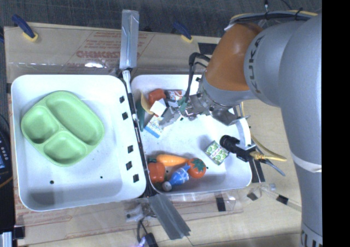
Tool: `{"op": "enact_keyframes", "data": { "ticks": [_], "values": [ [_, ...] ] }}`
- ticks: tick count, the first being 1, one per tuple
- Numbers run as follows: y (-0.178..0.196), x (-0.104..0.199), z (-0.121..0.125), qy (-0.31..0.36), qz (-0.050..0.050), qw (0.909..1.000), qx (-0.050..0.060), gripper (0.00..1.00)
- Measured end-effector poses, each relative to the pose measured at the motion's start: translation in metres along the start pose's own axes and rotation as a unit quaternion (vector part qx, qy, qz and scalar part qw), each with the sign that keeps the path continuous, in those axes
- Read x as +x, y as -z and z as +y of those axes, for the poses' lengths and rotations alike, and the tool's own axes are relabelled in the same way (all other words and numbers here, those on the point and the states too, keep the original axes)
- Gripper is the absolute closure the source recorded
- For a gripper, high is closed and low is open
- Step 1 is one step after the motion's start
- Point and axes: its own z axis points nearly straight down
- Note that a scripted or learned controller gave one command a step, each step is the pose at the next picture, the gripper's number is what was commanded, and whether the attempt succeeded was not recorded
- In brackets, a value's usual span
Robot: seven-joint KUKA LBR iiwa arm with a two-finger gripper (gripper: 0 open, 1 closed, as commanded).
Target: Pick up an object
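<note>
The gripper (174, 113) reaches down into the right bin (236, 170), right at the heap of small packets (158, 110) by the bin's upper-left corner; whether it is clenched or released cannot be told. Nearer the camera lie an orange carrot (170, 159), a tomato (197, 169) and a green-white packet (216, 152). Far across from it, the left bin (33, 196) holds a green divided plate (62, 127).

A pale green three-compartment plastic plate (61, 127) lies in the left shallow white bin (33, 196), while the right shallow white bin (236, 177) holds a cluster of orange and red toy vegetables (175, 166) along its front edge and a small green-printed packet (216, 152) near its right edge.
</note>
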Motion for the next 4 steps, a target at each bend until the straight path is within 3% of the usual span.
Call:
{"op": "enact_keyframes", "data": {
  "ticks": [1, 2, 3, 4],
  "values": [
    [-0.013, -0.029, 0.056, 0.023, 0.001, 0.9997, 0.001, 0.0],
    [-0.066, -0.038, 0.072, 0.124, 0.0, 0.9922, 0.0, 0.0],
    [-0.1, -0.022, 0.042, -0.02, 0.001, 0.9998, 0.002, 0.0],
    [-0.089, -0.022, 0.042, -0.018, 0.001, 0.9998, 0.002, 1.0]
  ]
}}
